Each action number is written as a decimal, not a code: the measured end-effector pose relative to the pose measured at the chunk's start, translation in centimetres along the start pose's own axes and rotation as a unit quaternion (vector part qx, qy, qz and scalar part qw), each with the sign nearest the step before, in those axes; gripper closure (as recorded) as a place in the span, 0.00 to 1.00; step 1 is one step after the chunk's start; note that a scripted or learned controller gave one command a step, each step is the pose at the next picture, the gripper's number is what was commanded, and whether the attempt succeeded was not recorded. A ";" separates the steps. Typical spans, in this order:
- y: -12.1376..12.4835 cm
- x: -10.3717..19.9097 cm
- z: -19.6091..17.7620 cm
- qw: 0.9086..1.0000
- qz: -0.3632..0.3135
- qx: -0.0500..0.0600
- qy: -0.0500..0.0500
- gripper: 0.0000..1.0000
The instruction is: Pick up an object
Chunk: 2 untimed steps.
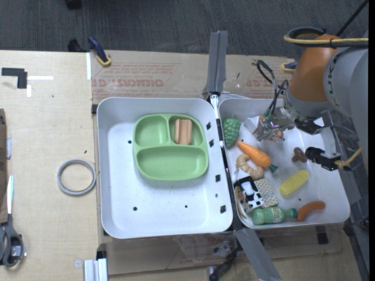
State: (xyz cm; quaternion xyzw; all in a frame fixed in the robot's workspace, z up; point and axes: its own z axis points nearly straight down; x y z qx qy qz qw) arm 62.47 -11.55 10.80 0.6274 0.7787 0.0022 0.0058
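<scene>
Crowding right bin (337, 206) — carrot (254, 153), corn (294, 182)

The gripper (270, 129) hangs over the far part of the right bin (337, 206), and just beside it toward the near side lies a carrot (254, 153), orange, tilted across the floor. A green bumpy vegetable (231, 130) lies to its left by the bin wall, and a pale pastry (250, 167) sits just beyond the carrot. Farther toward the near edge lie a yellow corn cob (294, 182), a green bottle (270, 215) on its side and an orange sausage (310, 209).
</scene>
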 end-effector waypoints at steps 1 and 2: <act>-0.4 0.4 1.5 1.000 -0.001 0.005 0.002 0.00; -3.0 2.2 1.6 0.999 -0.053 0.005 0.003 0.00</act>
